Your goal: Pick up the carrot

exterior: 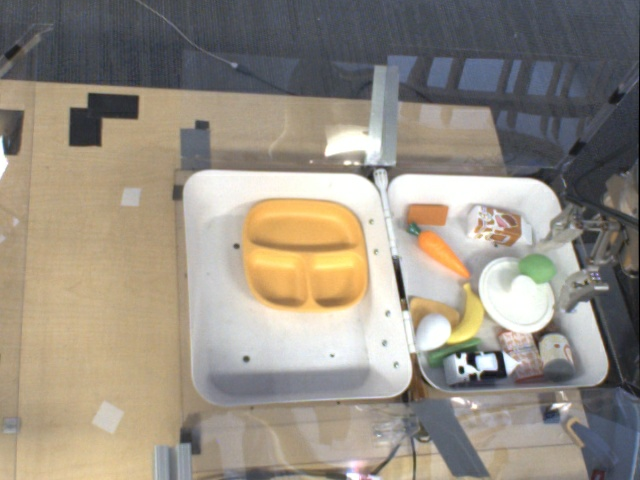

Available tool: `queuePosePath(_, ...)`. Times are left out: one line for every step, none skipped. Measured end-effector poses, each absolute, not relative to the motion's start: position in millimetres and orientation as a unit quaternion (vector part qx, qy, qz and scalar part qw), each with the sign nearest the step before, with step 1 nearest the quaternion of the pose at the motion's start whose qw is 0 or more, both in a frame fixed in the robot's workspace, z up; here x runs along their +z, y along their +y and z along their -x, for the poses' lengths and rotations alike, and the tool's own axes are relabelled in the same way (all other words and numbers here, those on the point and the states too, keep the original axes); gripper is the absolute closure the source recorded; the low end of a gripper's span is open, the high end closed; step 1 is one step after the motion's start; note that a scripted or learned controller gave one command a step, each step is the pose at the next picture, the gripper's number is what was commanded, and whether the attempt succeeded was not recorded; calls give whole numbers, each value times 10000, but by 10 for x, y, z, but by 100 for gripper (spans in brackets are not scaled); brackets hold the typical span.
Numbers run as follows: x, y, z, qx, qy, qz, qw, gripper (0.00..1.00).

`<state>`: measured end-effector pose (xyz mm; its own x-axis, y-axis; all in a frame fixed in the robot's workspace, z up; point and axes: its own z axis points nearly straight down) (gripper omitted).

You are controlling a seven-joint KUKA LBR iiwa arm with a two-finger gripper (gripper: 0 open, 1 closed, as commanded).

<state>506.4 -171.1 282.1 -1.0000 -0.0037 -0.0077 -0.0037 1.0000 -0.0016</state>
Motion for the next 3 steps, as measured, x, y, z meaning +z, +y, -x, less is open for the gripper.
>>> queuePosePath(1077, -1374, -5192, -6, 10000, -53, 43, 0)
queuePosePath(926, -889, -5356, -38, 9973, -722, 100, 0)
queuePosePath(917, -871, -5676, -26, 9953, -959, 103, 0)
